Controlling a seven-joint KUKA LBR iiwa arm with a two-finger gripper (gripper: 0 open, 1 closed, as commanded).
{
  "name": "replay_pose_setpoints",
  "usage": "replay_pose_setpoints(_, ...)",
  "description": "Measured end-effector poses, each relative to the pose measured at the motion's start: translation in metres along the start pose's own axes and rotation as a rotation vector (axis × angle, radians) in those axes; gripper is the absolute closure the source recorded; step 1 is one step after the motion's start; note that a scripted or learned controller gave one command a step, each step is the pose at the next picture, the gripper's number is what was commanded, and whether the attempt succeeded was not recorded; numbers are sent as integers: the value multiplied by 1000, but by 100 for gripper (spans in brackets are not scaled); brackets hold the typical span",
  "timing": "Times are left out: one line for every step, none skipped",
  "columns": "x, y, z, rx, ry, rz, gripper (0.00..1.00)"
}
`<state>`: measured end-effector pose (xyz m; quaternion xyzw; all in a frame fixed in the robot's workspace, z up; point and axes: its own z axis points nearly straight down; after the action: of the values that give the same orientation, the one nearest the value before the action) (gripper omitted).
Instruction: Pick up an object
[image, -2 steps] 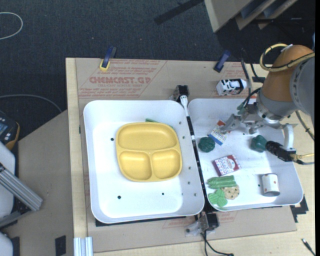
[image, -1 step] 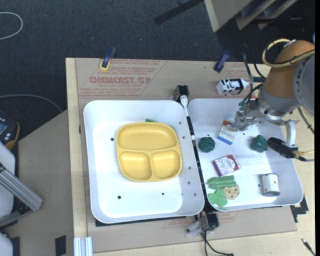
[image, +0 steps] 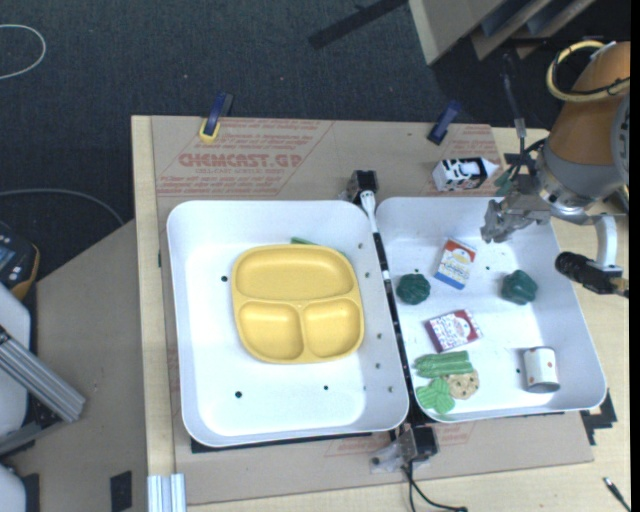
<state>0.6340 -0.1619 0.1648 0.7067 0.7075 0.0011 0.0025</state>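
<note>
Gripper (image: 497, 226) hung over right bin's (image: 575, 330) far edge, above the small red-white box (image: 454, 264). Couldn't tell the jaws' state; nothing visibly held.

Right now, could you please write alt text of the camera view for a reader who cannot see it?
A grey robot arm reaches in from the right, its tool hovering over the right bin's far end above small items: a white and red carton, two dark green lumps, a red packet, a metal can. The left bin holds a yellow divided plate.
</note>
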Motion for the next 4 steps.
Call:
replay_pose_setpoints(0,1,-53,-1,0,0,100)
replay_pose_setpoints(62,3,-51,6,4,-5,100)
replay_pose_setpoints(113,14,-47,4,3,-5,100)
replay_pose_setpoints(153,17,-71,1,2,-2,100)
